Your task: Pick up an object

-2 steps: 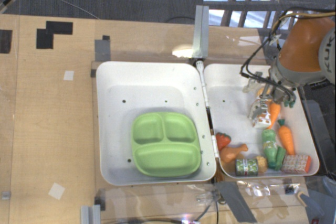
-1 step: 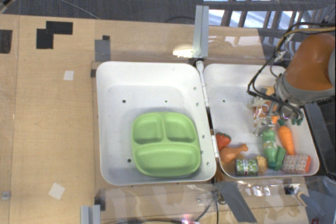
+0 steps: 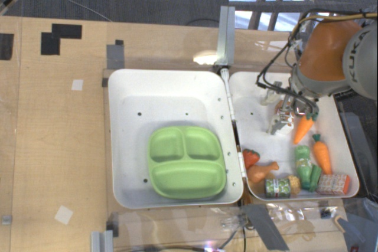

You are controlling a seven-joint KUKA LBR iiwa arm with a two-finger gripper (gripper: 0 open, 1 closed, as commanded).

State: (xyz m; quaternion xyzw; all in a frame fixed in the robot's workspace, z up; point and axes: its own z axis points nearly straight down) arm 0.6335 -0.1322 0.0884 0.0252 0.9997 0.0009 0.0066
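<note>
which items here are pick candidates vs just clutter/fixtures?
Pick candidates, all in the right bin:
- carrot beside the gripper
- second carrot
- green toy
- can
- pink box
- drumstick
- strawberry

Not part of it:
- green divided plate in the left bin
- black markers on the bench

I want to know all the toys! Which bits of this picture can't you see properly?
- Gripper: small and blurry in the camera view, so its fingers are unclear.
- Can: label too small to read.
- Box: print too small to read.
- Green toy: shape unclear, crowded between the carrot and the box.
- Arm: cut off by the right edge.
</note>
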